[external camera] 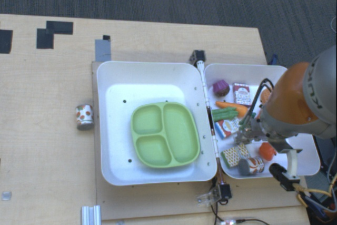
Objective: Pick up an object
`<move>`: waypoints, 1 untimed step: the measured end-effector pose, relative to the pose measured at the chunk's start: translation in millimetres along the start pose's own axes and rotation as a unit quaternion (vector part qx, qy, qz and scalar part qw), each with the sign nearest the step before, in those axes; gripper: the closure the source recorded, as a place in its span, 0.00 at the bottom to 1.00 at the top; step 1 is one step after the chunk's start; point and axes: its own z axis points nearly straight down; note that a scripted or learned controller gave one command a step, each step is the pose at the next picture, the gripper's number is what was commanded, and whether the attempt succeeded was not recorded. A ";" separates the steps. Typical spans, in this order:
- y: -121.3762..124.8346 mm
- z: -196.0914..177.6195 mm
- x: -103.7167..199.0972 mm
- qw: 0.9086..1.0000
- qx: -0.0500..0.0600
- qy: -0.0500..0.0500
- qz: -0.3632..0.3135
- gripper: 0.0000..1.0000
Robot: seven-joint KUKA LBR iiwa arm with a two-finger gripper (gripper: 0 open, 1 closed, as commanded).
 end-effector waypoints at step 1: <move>-0.1 0.1 0.0 1.000 0.000 0.000 0.000 0.00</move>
